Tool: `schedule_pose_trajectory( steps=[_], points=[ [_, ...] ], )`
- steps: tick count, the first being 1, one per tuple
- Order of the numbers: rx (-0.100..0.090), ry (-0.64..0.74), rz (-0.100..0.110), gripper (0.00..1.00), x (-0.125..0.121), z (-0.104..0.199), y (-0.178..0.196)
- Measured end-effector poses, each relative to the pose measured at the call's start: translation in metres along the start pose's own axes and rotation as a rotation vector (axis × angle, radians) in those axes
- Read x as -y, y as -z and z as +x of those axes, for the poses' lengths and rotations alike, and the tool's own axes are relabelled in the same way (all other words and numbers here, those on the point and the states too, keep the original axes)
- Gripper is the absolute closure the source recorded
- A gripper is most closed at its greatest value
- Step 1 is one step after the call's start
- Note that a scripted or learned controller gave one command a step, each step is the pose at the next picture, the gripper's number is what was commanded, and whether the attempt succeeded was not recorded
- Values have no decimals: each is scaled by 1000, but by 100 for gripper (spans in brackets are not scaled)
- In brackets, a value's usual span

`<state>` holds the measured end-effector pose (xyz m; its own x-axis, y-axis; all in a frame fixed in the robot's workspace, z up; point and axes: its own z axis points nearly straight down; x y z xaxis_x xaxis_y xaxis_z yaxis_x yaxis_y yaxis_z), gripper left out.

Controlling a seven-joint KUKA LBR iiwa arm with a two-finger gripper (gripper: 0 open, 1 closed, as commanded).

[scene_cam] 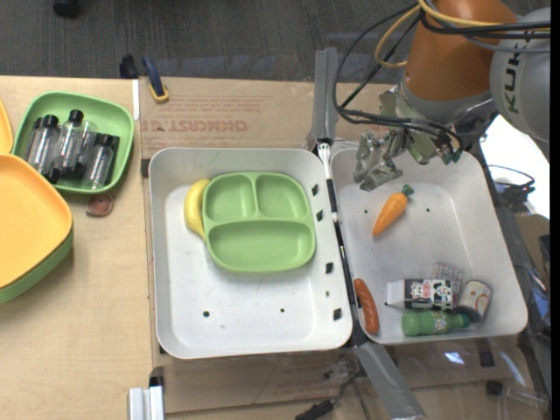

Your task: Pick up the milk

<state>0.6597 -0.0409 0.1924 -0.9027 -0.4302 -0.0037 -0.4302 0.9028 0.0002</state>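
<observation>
The milk (pixel 423 293) is a small white carton with black cow patches. It lies on its side near the front of the right bin (pixel 499 234). My gripper (pixel 376 163) hangs over the back left part of that bin, well behind the milk and just left of an orange carrot (pixel 390 213). Its fingers stand open with nothing between them. The grey arm with its orange band comes in from the upper right.
A green bottle (pixel 435 324), a small tan carton (pixel 475 297), a patterned packet (pixel 446 275) and a red sausage (pixel 366 305) crowd around the milk. The left bin (pixel 175 304) holds a green divided plate (pixel 259 220) with a yellow piece (pixel 194 206) beside it.
</observation>
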Motion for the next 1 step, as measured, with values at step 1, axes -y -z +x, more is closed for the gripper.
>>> schedule_pose_trajectory(
  steps=[1],
  points=[
    [3, 55, 1, 100, -30, -15, 91]
  ],
)
